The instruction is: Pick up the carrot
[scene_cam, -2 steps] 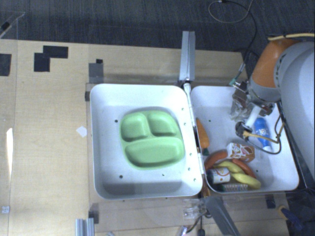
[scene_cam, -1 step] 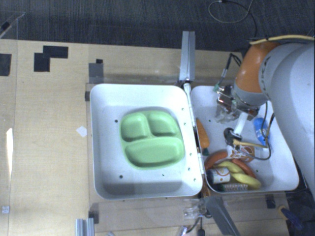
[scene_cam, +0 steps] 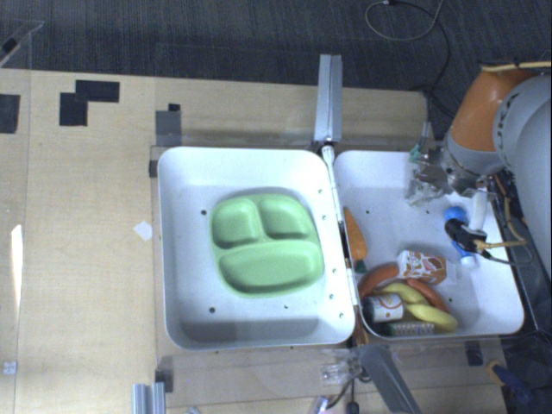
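The carrot [scene_cam: 354, 236] is a short orange piece lying lengthwise against the left wall of the right bin [scene_cam: 379, 179], about halfway down. My gripper [scene_cam: 428, 182] hangs over the bin's upper right part, well to the right of the carrot and farther back, apart from it. Nothing shows in its grasp. The grey arm with its orange band [scene_cam: 483, 115] comes in from the right behind it.
A green divided plate [scene_cam: 266, 241] sits in the left bin [scene_cam: 185, 317]. In the right bin's front lie a red sausage [scene_cam: 379, 276], a yellow banana [scene_cam: 429, 314], a small printed packet [scene_cam: 423, 266] and a dark can [scene_cam: 384, 309]. A blue item [scene_cam: 461, 233] lies near the arm.
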You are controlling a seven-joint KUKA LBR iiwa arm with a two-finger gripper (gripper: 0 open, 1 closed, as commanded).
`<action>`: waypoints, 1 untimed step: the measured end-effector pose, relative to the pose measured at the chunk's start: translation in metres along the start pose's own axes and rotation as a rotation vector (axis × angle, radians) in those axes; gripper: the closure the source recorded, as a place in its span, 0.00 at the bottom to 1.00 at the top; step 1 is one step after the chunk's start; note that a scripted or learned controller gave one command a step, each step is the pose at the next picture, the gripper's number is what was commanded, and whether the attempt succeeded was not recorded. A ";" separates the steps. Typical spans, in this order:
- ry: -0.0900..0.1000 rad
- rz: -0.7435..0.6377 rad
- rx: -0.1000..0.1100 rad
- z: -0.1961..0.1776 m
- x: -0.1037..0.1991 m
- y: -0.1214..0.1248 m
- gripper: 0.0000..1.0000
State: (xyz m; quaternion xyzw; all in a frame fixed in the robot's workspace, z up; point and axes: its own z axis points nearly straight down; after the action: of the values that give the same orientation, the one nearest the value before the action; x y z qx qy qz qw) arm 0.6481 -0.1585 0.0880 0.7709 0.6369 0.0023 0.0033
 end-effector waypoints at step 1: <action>0.000 0.052 0.001 -0.094 0.004 0.023 1.00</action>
State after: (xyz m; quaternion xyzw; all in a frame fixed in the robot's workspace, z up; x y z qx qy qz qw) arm 0.6707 -0.1587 0.1820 0.7872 0.6167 0.0023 0.0027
